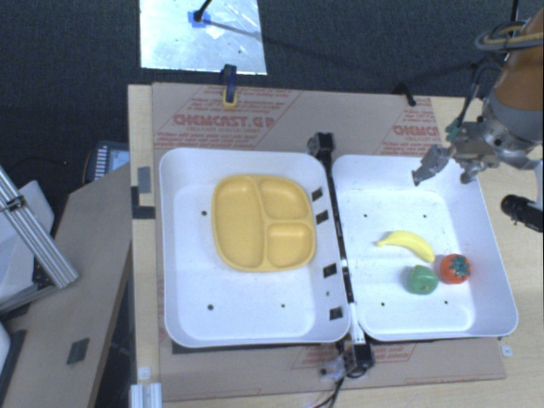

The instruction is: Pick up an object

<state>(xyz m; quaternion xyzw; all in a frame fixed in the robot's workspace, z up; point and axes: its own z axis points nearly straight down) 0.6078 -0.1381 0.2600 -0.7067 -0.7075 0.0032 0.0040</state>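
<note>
In the right bin (476, 313) lie a yellow banana (408, 243), a green round fruit (420, 280) and a red tomato-like fruit (455, 269), grouped toward the front right. My gripper (448, 169) hangs over the bin's far edge, well behind the banana, with its two fingers spread apart and nothing between them. The grey wrist with its orange band rises out of the view at the upper right.
The left bin (183, 313) holds a yellow divided plate (262, 222) in its middle. A black clip strip (333, 228) joins the two bins. Cardboard (255, 117) lies under the bins, and a shiny sheet (202, 22) lies behind it.
</note>
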